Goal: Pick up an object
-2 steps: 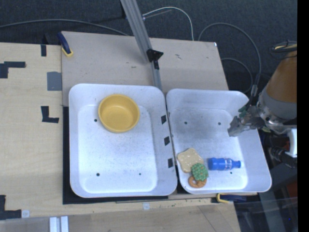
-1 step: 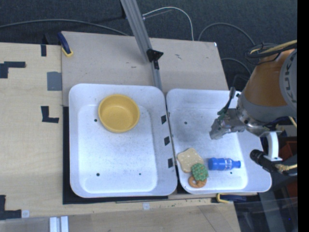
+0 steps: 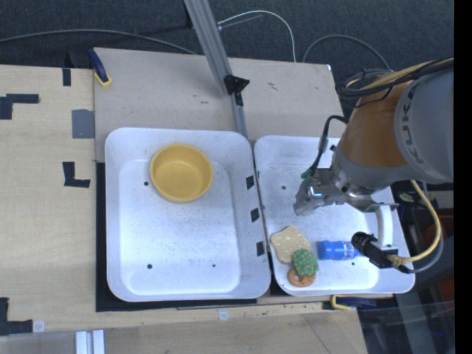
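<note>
Overhead, end effector (image 3: pixel 308 202) above bare floor of right bin (image 3: pixel 284 169).

Two shallow white bins side by side: left bin (image 3: pixel 118 198) and right bin (image 3: pixel 284 161), rims touching at the middle seam. Along that seam, three small black clips (image 3: pixel 254 214) in a row from 12 toward 6 o'clock. Beneath both, a tan board (image 3: pixel 162 87) on a pale wooden bench (image 3: pixel 37 234). From 12 o'clock, a slanted grey metal pole (image 3: pixel 210 35) with a black bracket (image 3: pixel 236 84), ending at the seam's top. At 10 o'clock, a blue-and-yellow clamp (image 3: pixel 99 68) on the board's corner. At 9 o'clock, a grey patch (image 3: pixel 83 122) and black tape marks (image 3: pixel 74 175). Toward 1 o'clock, thin pale cables (image 3: pixel 258 15) looping over dark floor.
</note>
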